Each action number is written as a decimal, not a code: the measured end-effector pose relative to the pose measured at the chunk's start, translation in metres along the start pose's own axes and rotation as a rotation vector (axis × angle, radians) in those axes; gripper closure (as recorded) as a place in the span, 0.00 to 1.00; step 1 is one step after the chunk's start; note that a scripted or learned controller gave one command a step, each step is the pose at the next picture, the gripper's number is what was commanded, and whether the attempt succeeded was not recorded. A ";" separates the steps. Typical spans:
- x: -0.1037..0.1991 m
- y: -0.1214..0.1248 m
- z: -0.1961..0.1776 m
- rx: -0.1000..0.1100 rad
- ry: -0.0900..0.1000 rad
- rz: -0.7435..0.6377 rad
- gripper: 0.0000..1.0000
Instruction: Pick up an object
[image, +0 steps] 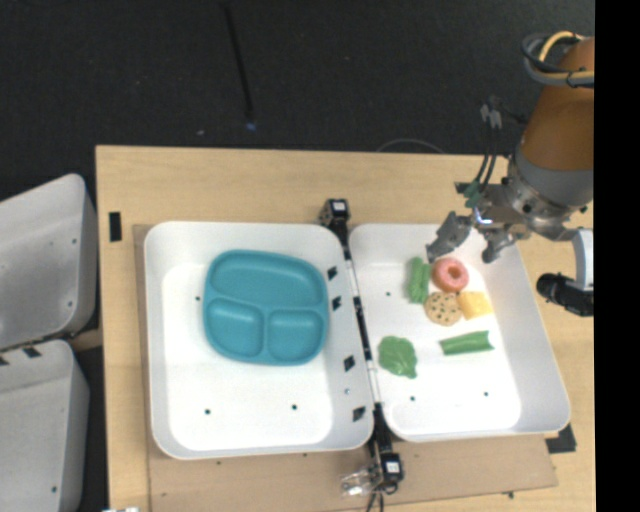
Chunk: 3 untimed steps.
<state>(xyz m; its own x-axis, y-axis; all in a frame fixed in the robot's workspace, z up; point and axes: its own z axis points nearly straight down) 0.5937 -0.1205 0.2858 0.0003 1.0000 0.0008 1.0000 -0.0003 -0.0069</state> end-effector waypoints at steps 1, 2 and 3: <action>0.000 0.002 -0.004 -0.009 -0.001 -0.001 0.00; -0.002 -0.009 0.048 -0.003 -0.002 0.001 0.00; -0.001 0.000 0.096 -0.003 -0.002 0.005 0.00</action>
<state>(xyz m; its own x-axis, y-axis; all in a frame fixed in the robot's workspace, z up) 0.5927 -0.1211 0.1900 0.0058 1.0000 -0.0012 1.0000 -0.0058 -0.0038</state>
